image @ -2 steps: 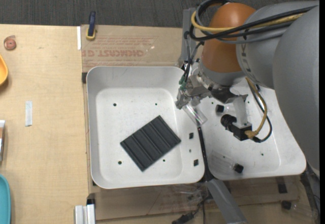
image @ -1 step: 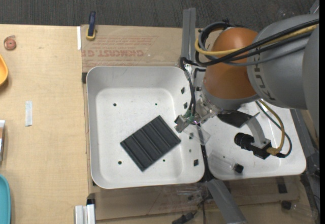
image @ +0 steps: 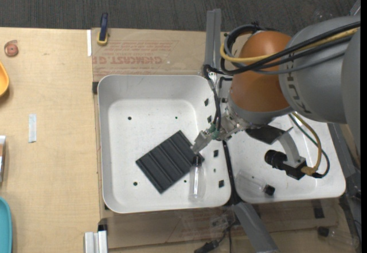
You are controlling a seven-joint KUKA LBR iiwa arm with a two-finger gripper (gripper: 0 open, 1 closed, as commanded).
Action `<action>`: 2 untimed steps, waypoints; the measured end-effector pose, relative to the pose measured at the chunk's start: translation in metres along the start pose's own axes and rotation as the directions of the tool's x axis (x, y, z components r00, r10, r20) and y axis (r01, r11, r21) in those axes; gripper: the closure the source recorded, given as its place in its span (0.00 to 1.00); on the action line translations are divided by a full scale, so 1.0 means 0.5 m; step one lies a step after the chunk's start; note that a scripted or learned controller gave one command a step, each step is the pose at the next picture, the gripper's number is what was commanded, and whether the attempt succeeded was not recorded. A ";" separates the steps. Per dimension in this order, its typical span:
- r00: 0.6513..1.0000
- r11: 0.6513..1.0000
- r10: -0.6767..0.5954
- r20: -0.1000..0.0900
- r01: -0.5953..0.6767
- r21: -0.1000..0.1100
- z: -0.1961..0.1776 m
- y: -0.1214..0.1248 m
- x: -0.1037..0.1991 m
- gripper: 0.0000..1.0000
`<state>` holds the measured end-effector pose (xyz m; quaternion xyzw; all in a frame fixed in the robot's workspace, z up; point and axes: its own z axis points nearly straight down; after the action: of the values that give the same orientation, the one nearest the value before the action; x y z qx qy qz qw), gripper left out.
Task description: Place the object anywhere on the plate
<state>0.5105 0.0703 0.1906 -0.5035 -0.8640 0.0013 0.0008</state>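
Hovering tool (image: 200, 146) beside dark plate (image: 166, 160), apparently touching.

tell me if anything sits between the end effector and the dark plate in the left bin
Nothing visible does. The end effector is at the right corner of the ribbed dark plate in the left bin. A clear tube lies just below it, off the plate's right edge, not between them.

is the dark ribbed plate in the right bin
No, the dark ribbed rectangular plate lies tilted in the left white bin.
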 end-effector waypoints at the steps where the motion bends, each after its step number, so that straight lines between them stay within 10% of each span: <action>1: 0.987 0.987 0.162 0.001 -0.162 0.000 -0.068 0.116 0.004 0.00; 2: 0.855 0.855 -0.519 0.005 0.519 -0.003 -0.221 0.234 0.032 0.00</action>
<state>0.6050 0.1420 0.3008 -0.2520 -0.9677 0.0002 -0.0015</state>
